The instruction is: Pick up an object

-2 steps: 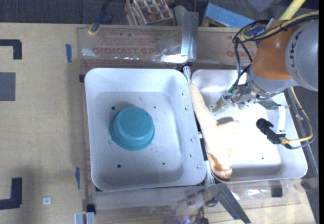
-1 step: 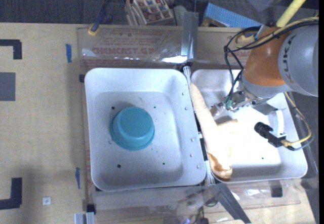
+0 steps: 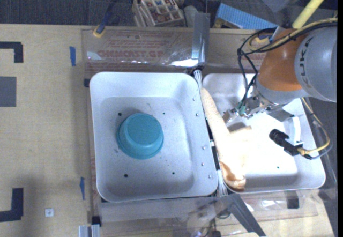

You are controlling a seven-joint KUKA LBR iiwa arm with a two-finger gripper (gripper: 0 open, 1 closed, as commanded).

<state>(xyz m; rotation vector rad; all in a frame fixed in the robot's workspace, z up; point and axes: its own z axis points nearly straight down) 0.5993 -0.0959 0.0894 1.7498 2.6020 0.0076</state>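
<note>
- Sitting upside down near the middle of the left bin (image 3: 97,139), a teal bowl (image 3: 140,135) lies well apart from the gripper. It is no likely target from this pose.
- Lying along the left wall of the right bin (image 3: 313,179), the baguette-shaped object (image 3: 216,123) runs from the bin's far corner down to the near one. It is long, pale tan, rounded and slightly curved, with a browner tip at the near end. I judge it the thing to pick.
- Hovering low just right of that object's middle, the gripper (image 3: 238,115) hangs from the grey and orange arm (image 3: 284,72). Whether it is released or clenched I cannot tell, and nothing is visibly grasped.
- Risks, as I judge them:
  - The object hugs the bin wall, so one side of the grasp may strike the rim or find no room to slip behind.
  - A grip off the middle could let so long a piece tip and slide out when lifted.
  - The rounded, smooth-looking surface may roll away under a closing pinch.
</note>
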